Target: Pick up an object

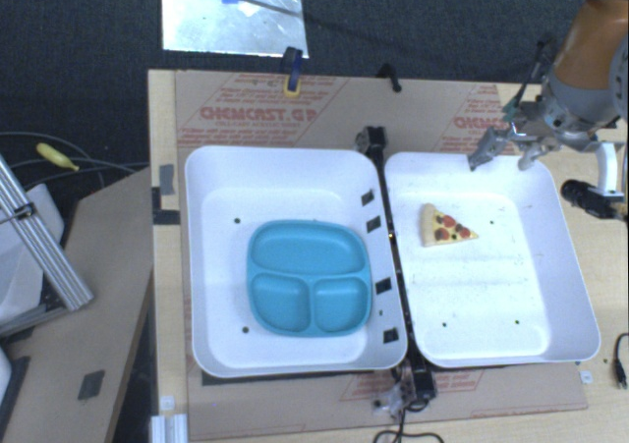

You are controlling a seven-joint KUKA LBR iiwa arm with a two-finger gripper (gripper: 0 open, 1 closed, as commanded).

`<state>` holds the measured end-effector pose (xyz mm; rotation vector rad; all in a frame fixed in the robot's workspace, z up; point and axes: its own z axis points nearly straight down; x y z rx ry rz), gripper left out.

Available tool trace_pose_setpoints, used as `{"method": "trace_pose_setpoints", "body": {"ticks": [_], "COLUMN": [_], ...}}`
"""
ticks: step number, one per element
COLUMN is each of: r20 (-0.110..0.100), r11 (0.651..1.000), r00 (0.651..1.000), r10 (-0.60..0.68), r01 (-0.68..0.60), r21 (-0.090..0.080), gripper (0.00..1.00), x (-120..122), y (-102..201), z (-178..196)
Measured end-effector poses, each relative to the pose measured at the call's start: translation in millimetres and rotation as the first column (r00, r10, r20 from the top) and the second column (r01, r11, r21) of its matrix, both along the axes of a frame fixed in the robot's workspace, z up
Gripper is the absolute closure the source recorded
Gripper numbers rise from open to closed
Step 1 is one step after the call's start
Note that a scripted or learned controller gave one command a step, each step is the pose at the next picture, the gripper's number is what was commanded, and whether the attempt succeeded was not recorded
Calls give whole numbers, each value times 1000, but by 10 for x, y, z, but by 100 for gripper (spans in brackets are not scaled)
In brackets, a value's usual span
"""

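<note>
Bench [256,107], covered by a brown sheet printed with red lettering, carrying two shallow white bins side by side. Left bin [211,235]: holds a blue divided tray [310,277] with three compartments, lying flat in the lower middle of the bin floor. Right bin [550,284]: holds a toy pizza slice [444,226], lying flat in the upper left part of the floor, well apart from the bin walls. A row of black clips runs along the seam where the two bins meet. Arm [595,48], grey with an orange band above the wrist, entering from the right and poised over the far right corner of the right bin. Gripper [506,152]: the two fingers are spread apart with a clear gap between the tips, nothing between them; it hangs above the bin's far rim, up and to the right of the pizza slice and not touching it.
</note>
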<state>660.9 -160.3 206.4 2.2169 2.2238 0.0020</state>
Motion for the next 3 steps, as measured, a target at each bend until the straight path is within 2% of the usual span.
{"method": "trace_pose_setpoints", "body": {"ticks": [1,2,3], "r20": [-3,9,14], "r11": [1000,1000,1000], "r00": [1000,1000,1000], "r10": [-4,5,1], "r01": [4,-5,-1], "r21": [2,-4,1], "gripper": [0,0,100], "x": [-429,-326,-310], "y": [63,781,768], "z": [-1264,-1180,-1055]}}
